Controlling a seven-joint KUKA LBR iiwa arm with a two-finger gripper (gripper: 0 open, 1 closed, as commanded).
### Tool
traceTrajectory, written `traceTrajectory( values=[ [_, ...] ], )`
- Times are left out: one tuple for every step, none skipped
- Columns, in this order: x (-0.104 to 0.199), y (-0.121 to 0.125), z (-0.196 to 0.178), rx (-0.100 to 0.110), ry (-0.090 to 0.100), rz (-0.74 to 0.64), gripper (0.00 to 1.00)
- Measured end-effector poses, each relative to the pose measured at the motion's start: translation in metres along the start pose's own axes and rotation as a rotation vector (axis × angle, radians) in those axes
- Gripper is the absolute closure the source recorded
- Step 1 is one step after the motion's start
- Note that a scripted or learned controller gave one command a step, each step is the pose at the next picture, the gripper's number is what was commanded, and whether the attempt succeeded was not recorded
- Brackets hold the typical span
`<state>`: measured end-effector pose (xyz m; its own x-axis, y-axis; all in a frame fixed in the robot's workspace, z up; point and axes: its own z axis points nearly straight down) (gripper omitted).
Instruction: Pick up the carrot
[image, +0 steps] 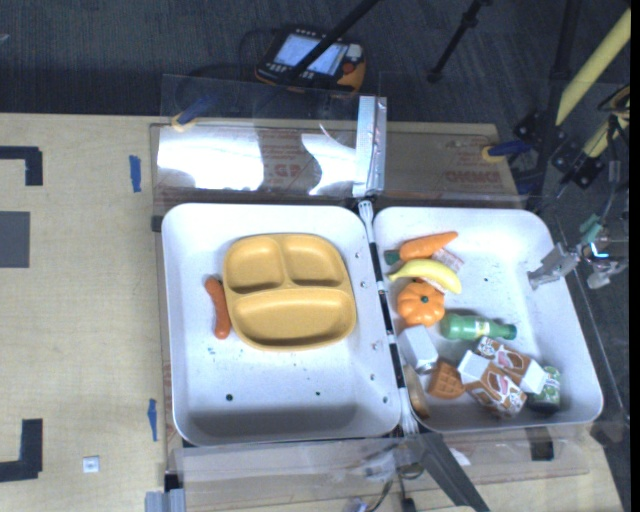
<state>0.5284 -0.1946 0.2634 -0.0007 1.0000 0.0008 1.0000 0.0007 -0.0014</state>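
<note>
Left bin (190, 380): a yellow divided tray (288, 290) is being carried in it, with a red-orange sausage (218, 306) lying just beside the tray's left edge. Being close in colour and shape to the target, the sausage is being judged a likely false target.

Right bin (560, 330): all the small items are being kept crowded along its left wall; the right half is being left bare.

Gripper (560, 262): it is being held at the right rim of the right bin, well apart from the clutter. Whether the jaws are released or clenched cannot be told; nothing is being seen between them.

Carrot (428, 245): it is being seen at the top left of the right bin, lying slanted with its green end near the dividing wall. A grasp is being judged cramped there, since one side is being hemmed by the wall.

Banana (428, 273): it is lying just below the carrot, seemingly touching it, so it is being judged likely to be nudged or pinched along with it.

Small pumpkin (419, 304): it is sitting under the banana, and is also orange, so confusion is being risked.

Green bottle (478, 327): it is lying further down, apart from the carrot, and is being judged of little concern.
</note>
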Motion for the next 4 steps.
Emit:
traceTrajectory(
  values=[
    [0.056,0.092,0.053,-0.005,-0.002,-0.073,0.00],
    [0.096,0.142,0.153,-0.026,-0.006,-0.169,0.00],
    [0.089,0.144,0.158,-0.012,-0.006,-0.349,0.00],
    [0.079,0.134,0.177,0.019,0.001,-0.604,0.00]
  ],
)
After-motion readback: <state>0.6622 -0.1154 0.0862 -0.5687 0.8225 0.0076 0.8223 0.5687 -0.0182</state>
